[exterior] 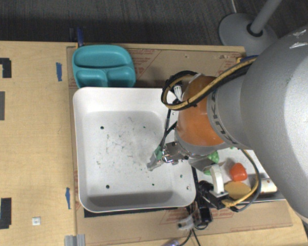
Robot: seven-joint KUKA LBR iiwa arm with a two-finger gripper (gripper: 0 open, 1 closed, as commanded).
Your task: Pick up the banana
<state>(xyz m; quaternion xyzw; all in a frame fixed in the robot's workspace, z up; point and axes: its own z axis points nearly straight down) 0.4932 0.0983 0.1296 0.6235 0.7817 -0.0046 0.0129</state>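
My gripper (156,161) hangs low over the right part of the left white bin (92,111), below the orange band (195,122) of the arm. Nothing shows in its grasp. The arm's grey body covers most of the right bin. In the part that shows lie a green item (214,158), a red-orange item (238,171), a white piece (217,179) and a tan rounded item (238,189). A pale yellowish strip (269,187) pokes out beside them; I cannot tell if it is the banana.
A teal divided tray (103,65) stands just behind the left bin. Black and yellow cables (179,94) loop off the wrist. Cardboard bench surface (31,137) spreads to the left of the bins.
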